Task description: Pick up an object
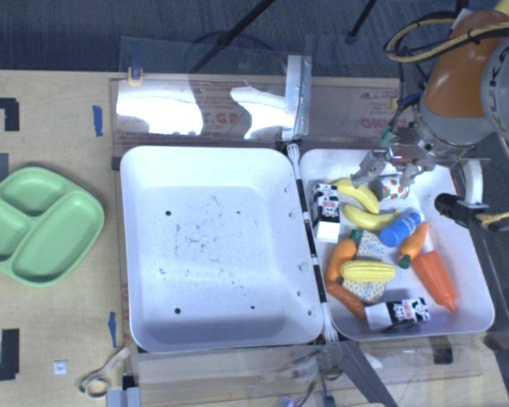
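Note:
The right bin (479, 312) holds a jumble of toy food. Two yellow bananas (362, 198) lie near its back, with a blue bottle (399, 228) and an ear of corn (369, 271) further forward. Two orange carrots (433, 278) lie at the right. A cow-patterned carton (327, 200) sits at the left wall, and another black-and-white carton (399, 312) lies at the front. My gripper (382, 176) hangs over the bin's back part, just above the bananas. Its fingers are spread open with nothing gripped. A small red-and-white object (396, 189) lies just below the right finger.
The left bin (153, 176) is a broad white tray beside the right one. A green divided plate (38, 223) rests on the bench at the far left. A clear panel (204, 100) stands behind the bins. Cables loop above the arm at the upper right.

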